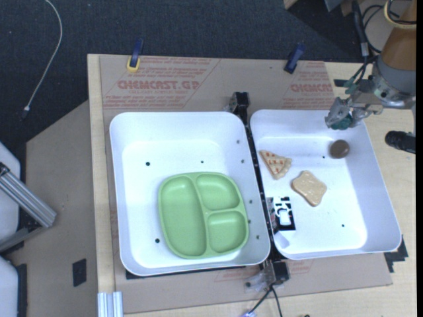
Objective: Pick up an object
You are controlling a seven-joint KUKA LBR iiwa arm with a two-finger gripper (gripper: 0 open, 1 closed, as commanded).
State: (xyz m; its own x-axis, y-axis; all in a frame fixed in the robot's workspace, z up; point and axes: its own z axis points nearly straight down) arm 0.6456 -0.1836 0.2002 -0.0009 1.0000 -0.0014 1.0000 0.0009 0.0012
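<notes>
In my right bin (377, 177) lie three small things, well apart: a waffle wedge (275, 163) flat near the left wall, a tan toast slice (309, 188) flat just below and right of it, and a round brown lump (339, 149) (too small to identify) toward the back.

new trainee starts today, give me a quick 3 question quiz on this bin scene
1. True or false: the green divided plate lies in the left bin.
2. How many food-like items lie in the right bin?
3. Which item is nearest the gripper? A) toast slice B) waffle wedge C) brown round piece

Key
1. True.
2. Three: the waffle wedge, the toast slice and the brown round piece.
3. C. The gripper hangs over the right bin's far corner, just beyond the brown round piece.
</notes>
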